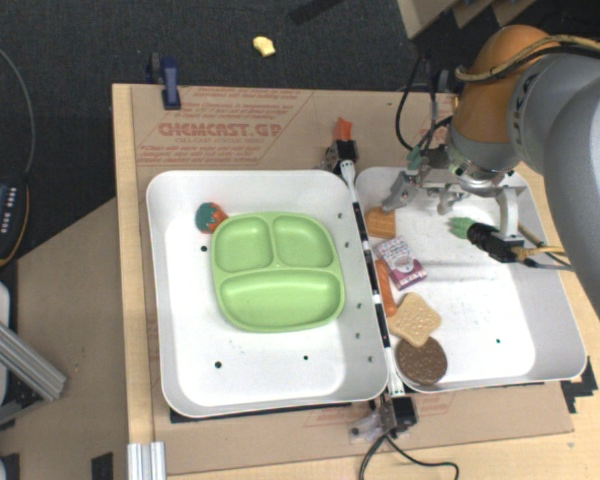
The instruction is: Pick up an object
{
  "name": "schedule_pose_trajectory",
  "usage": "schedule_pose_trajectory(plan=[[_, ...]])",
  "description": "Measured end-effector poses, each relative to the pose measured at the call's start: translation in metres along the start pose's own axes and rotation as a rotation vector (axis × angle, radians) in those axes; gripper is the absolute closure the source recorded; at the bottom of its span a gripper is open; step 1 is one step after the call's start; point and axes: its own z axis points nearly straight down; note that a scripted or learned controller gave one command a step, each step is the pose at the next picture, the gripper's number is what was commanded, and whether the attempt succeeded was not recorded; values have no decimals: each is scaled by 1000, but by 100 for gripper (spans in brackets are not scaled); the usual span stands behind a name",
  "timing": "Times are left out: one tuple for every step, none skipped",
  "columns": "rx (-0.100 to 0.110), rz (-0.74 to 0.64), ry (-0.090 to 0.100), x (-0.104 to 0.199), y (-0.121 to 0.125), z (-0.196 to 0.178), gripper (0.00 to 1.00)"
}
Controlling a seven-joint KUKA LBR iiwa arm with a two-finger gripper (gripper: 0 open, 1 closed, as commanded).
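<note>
Overhead, the grey arm [570, 118] with its orange band comes in from the right and is cut off by the frame edge, so most of its body is hidden. Its gripper [425, 193] hangs over the far left part of the right bin [540, 338]. Metal parts and cables crowd the wrist there, and I cannot tell how it stands or whether anything is in it.

Just below the gripper, along the left wall of this bin, lies a row of small objects. An orange block [380, 223] is nearest the gripper, apparently apart from it. Next comes a small packet [401, 264] with a pink print too small to read, lying partly over an orange stick [384, 286]. Then a tan cracker [416, 319] overlaps a brown round piece [422, 361], hiding its upper edge.

The left bin [180, 348] holds a green divided plate [277, 270]. A small red and green object [210, 216] sits at its upper left corner, partly hidden behind the plate rim.
</note>
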Motion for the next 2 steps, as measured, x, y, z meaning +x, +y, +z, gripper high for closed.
schedule_pose_trajectory(plan=[[-15, -3, 2, 4, 5, 11, 0], [-18, -3, 1, 4, 5, 10, 0]])
